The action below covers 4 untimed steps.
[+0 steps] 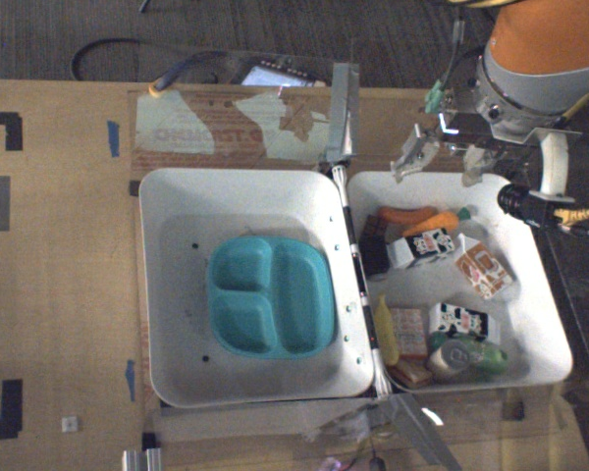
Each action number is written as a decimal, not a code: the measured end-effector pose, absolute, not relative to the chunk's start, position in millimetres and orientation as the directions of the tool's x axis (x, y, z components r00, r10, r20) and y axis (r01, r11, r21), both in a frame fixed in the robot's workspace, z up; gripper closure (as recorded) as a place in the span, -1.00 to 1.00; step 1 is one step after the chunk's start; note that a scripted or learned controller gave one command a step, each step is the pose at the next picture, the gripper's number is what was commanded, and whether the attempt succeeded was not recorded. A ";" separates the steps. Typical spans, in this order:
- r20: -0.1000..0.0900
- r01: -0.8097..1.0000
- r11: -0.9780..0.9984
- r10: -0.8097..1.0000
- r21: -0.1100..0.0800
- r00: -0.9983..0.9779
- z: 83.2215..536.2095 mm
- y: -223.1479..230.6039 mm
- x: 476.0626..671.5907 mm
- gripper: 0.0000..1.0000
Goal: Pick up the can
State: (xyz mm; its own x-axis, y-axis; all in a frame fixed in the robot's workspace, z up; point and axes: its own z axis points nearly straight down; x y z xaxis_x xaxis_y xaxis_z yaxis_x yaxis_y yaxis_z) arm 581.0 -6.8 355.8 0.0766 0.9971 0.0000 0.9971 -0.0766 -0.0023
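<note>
- White plastic walls of the right bin (555, 307) hemmed in everything you were after; you would have judged that a descent near its front rim risked a finger striking the wall, since the can lay close to that edge.
- The teal divided tray (272, 295) sat alone in the left bin (167, 224), well apart from the work, so you had little to fear from it.
- The gripper (444, 162) hung above the far rim of the right bin with its fingers spread apart and nothing between them; you had the whole depth of the bin to cross, and a poor approach angle could have swept the cartons on the way.
- The can (455, 357), lying on its side in the near corner with its round end towards you, was touching a green object (491, 359) and sat just beside a cow-print carton (463, 320); you could have expected the fingers to close on a neighbour instead, or to find no room on either side.
- The can's curved body would likely have rolled or slipped out of a pinch taken off-centre.
- A yellow banana-like piece (386, 330) and a small brown item (409, 372) crowded the can's left side, so a nudge there might have jammed it.
</note>
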 end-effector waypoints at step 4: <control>-0.001 0.975 -0.221 0.975 -0.002 0.221 286.1 -67.2 633.3 1.00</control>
State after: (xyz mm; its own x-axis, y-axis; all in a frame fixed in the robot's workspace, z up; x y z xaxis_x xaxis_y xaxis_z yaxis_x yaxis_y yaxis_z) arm 633.3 -67.2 286.1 0.2214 0.9752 -0.0007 0.9752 -0.2215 -0.0016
